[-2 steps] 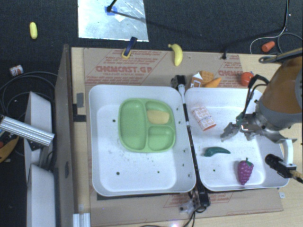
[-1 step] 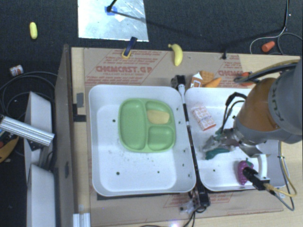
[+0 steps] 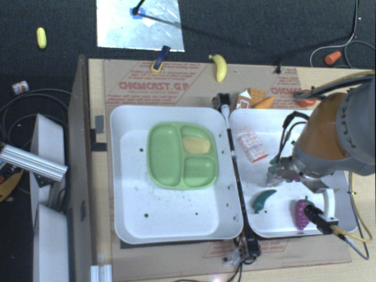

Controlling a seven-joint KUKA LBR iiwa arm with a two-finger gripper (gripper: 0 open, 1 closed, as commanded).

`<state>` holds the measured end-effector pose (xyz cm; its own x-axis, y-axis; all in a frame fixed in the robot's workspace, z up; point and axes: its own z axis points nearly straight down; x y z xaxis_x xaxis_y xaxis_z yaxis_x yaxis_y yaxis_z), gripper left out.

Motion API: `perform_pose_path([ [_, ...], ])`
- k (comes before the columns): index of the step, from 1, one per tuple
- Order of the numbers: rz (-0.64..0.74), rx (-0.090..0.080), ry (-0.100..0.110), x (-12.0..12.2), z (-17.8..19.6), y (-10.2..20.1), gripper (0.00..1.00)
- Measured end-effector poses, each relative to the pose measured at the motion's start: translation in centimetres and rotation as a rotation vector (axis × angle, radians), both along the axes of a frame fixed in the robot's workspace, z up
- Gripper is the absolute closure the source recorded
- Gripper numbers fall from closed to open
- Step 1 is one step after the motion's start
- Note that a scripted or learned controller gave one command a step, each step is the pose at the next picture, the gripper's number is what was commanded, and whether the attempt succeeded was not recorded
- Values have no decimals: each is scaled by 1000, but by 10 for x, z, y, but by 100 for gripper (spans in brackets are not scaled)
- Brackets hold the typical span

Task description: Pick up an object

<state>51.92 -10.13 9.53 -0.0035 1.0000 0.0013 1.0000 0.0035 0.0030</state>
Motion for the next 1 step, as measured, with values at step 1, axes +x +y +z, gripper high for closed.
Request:
perform_pose_path([
  [1, -9, -8, -9, -28, 116, -64, 100],
])
